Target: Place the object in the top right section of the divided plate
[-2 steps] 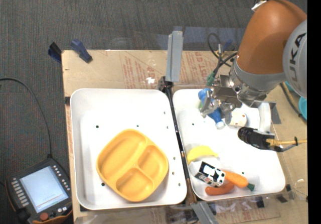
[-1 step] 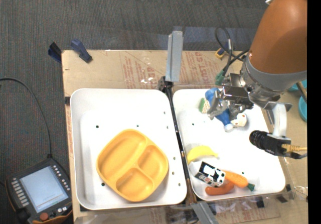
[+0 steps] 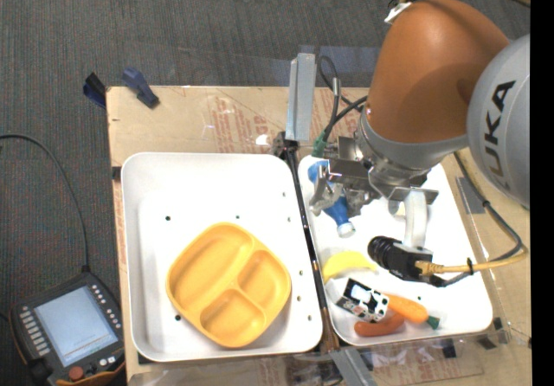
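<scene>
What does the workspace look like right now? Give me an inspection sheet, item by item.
Surface: brown bench bearing a left bin and a right bin, both white.
Job's things: yellow plate in the left bin, nothing placed on it yet; cannot tell which object is meant.
Clutter: right bin holds a blue bottle, banana, black-and-white box, carrot and red sausage.
Grippers: gripper over the right bin's upper left, at the bottle; cannot tell if it grips.
Cables: black cable on the floor, left.
Surroundings: grey carpet; pendant lower left; blue tape at the bench corner.
</scene>
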`<state>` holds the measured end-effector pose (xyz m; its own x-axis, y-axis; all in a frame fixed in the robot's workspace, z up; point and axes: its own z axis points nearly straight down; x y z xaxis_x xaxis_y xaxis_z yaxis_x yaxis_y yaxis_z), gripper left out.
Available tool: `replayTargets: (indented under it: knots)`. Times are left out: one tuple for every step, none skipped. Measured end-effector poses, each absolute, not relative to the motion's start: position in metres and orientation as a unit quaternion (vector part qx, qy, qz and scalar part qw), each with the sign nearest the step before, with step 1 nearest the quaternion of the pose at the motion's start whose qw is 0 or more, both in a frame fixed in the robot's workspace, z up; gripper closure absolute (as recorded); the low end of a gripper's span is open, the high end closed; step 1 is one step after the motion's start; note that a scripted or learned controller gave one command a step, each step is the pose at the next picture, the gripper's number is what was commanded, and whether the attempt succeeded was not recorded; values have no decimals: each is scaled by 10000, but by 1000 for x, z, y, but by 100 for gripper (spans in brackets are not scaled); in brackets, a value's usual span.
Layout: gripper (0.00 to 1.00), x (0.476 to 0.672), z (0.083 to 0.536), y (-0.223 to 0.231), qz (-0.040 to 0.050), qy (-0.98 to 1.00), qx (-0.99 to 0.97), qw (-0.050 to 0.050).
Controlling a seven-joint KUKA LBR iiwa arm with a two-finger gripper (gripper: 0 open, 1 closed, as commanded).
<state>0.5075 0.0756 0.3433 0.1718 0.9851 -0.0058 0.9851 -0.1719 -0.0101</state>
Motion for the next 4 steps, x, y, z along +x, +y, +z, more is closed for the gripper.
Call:
replayTargets:
  knots:
    - [100, 476, 229, 110, 58, -6675, -7446, 30]
    - [100, 477, 225, 155, 48, -7207, -6932, 25]
    - [100, 477, 217, 132, 41, -7961, -6051, 33]
    - [100, 477, 222, 117, 37, -7900, -6131, 28]
